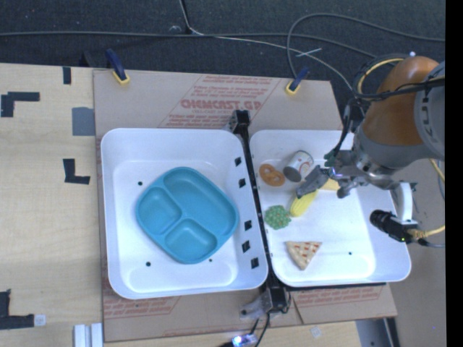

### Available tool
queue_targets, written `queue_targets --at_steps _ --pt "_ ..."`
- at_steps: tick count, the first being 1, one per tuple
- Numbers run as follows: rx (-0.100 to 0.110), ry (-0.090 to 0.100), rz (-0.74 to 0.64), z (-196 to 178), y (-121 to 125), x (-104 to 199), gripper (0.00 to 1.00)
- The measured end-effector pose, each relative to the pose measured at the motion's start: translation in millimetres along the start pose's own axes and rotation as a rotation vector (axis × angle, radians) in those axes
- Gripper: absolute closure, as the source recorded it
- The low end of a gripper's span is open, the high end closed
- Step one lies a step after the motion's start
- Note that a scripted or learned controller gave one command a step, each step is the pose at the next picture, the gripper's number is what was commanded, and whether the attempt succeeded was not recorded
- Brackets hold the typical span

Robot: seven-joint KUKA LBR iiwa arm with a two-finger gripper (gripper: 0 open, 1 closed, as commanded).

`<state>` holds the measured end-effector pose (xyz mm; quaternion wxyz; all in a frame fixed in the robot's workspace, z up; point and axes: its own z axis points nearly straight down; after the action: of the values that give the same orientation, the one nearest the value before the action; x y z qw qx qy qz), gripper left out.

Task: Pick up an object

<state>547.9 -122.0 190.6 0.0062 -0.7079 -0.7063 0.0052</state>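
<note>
The right bin (362, 266) holds several small items: a brown round piece (272, 175), a grey can (296, 166) lying on its side, a yellow corn cob (304, 202), a green broccoli-like piece (277, 217) and a tan waffle wedge (303, 252). My gripper (328, 181) hangs low over the bin's upper middle. One dark finger (311, 183) reaches toward the upper end of the corn cob, and another (346, 186) sits to its right. The fingers stand apart with nothing seen between them.
The left bin (119, 150) carries a blue divided plate (187, 214). A black divider (249, 194) with clips runs between the bins. Cables loop above the arm (398, 114), and a black fitting (391, 226) juts over the right bin's edge.
</note>
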Motion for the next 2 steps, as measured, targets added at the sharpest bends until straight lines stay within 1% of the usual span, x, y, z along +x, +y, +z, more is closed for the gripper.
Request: queue_targets --at_steps 1,2 --pt "-0.014 -0.001 -0.004 -8 3 0 0.0" --pt "-0.009 -0.001 -0.003 44 -7 -2 0.0"
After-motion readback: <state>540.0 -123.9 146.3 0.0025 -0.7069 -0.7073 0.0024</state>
